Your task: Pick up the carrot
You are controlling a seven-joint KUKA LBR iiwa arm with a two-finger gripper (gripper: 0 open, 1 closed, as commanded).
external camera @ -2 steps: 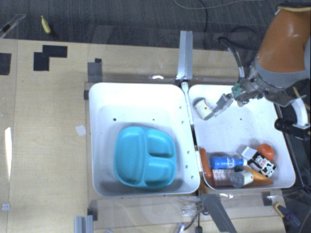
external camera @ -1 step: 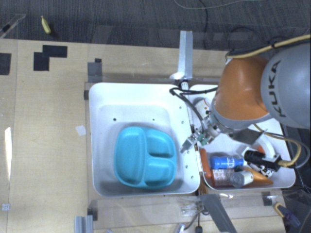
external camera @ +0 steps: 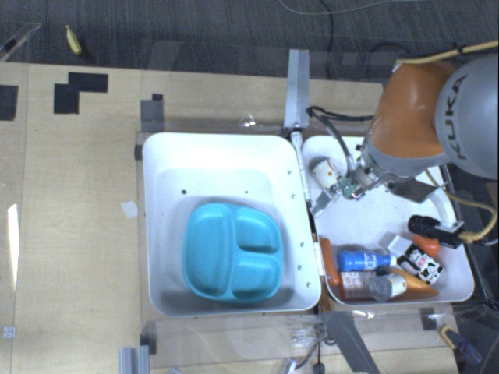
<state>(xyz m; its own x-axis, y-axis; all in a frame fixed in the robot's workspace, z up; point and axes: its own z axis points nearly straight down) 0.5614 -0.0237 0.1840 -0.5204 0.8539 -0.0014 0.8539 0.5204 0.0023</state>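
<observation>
Carrot, lying against the right bin's left wall beside a blue bottle, judged light, rigid, smooth; grip mid-length across its width; pincer state indeterminable.

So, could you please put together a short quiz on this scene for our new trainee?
1. True or false: the blue tray lies in the right bin.
2. Over which bin is the gripper? A) the left bin B) the right bin C) neither
3. How many compartments does the blue tray have?
Key: 1 false; 2 B; 3 three.
</observation>
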